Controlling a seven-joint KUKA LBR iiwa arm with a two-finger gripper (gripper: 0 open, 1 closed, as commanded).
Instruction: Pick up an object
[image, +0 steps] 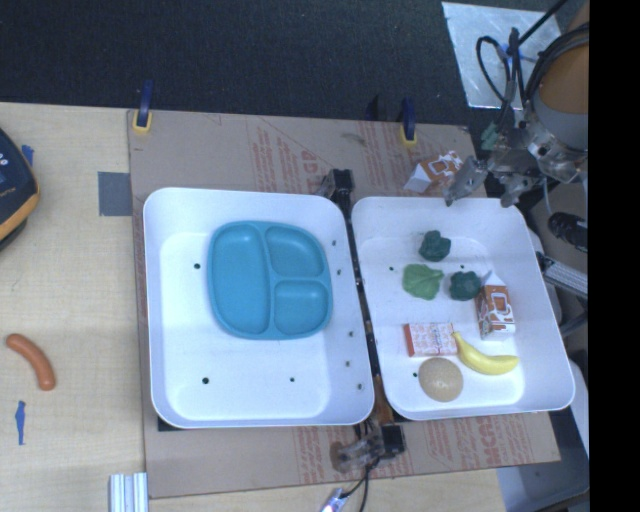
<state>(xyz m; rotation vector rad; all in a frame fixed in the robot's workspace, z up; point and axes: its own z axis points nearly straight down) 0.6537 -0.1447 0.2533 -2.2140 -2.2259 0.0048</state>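
The right bin (540, 262) holds a dark green lump (434, 245), a light green lump (422, 281) and a second dark green lump (464, 286). With them lie a small carton (495, 310), a red-and-white packet (430, 339), a yellow banana (485, 358) and a tan round piece (440, 379). My gripper (488, 188) hangs over that bin's back edge, up and to the right of the nearest green lump. It is open, with nothing between its fingers.
A blue divided plate (270, 279) lies in the left bin (170, 330). An orange-and-white packet (435, 172) lies on the cardboard just left of the gripper. A sausage (32, 360) rests on the bench at far left, below a dark device (12, 185).
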